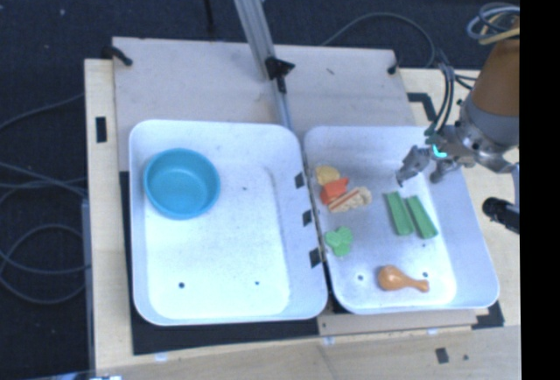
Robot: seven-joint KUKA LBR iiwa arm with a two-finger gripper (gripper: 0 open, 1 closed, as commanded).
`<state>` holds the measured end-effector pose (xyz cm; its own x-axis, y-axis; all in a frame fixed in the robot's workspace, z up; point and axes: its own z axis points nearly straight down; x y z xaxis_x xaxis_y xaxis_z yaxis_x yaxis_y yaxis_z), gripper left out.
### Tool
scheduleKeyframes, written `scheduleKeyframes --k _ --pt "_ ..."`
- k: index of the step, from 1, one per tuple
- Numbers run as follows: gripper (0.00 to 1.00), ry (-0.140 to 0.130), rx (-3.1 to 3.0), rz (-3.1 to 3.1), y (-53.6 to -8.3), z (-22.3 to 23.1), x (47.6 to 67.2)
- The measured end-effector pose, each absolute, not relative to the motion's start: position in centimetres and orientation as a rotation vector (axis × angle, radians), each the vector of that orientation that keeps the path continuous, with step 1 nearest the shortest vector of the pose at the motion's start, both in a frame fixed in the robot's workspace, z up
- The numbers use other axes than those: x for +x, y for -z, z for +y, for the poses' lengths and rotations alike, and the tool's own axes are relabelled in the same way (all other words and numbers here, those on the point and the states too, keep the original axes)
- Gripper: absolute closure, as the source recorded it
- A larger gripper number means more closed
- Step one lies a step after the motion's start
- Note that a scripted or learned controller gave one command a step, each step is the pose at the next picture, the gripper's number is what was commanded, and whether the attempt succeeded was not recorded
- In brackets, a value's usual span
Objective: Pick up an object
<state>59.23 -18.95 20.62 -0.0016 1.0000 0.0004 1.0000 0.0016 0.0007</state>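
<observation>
The right bin (455,282) holds several small items. A yellow piece (327,173), an orange-red piece (333,191) and a tan piece (350,200) cluster near its left wall. Below them lies a green lump (339,240). Two green bars (410,214) lie side by side in the middle, and an orange drumstick-shaped toy (402,280) rests near the front. My gripper (423,169) hangs over the bin's upper right, just above the green bars, its fingers spread open with nothing between them.
A blue bowl (181,183) sits in the left bin (219,282). A slanted metal pole (249,6) rises behind the bins. Cables trail on the dark floor at left and behind the arm at right.
</observation>
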Motion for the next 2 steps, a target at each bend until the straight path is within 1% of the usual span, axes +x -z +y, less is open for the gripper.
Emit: scheduleKeyframes --k 1,2 --pt "0.0 -0.002 2.218 2.222 -20.7 -19.0 59.3" --pt "0.0 0.006 2.223 2.223 -14.7 -19.6 58.6"
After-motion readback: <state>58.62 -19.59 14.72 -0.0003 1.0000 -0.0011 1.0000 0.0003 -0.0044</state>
